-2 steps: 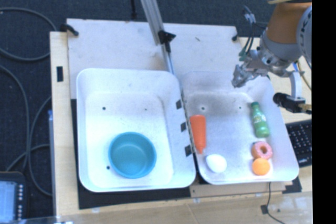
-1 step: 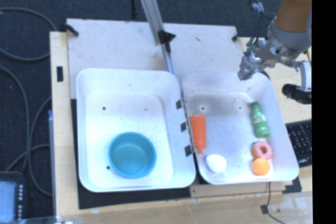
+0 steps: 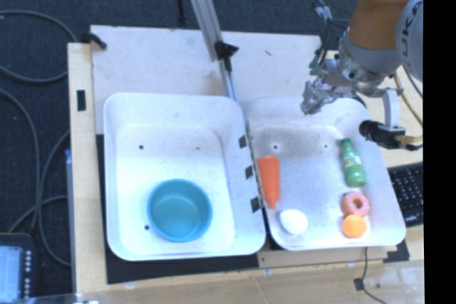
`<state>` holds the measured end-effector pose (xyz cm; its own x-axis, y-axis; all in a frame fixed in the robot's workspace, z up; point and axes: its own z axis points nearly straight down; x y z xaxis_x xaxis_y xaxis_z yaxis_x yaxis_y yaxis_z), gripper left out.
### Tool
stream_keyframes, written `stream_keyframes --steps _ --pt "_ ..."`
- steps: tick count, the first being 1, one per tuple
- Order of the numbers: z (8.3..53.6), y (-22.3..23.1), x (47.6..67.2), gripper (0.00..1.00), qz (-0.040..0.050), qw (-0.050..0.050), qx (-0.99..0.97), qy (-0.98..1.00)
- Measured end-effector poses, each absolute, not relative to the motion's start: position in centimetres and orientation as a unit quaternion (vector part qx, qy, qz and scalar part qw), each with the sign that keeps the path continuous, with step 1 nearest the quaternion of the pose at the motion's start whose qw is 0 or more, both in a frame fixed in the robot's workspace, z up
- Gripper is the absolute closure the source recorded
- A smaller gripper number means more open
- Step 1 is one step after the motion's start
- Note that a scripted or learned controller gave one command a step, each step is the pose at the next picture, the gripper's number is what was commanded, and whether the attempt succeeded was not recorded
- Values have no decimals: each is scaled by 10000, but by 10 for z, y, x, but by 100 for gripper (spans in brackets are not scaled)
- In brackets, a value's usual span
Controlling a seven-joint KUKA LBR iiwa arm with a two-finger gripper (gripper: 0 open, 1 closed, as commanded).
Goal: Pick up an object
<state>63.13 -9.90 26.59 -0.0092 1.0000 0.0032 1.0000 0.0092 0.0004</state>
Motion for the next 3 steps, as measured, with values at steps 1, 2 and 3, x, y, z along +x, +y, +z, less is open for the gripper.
stream_keyframes --steps 1,2,3 --pt "270 -44 625 100 -4 18 -7038 -7104" --pt "255 0 607 100 12 16 -7046 -7096" --pt "258 52 601 100 5 24 -7036 -7106"
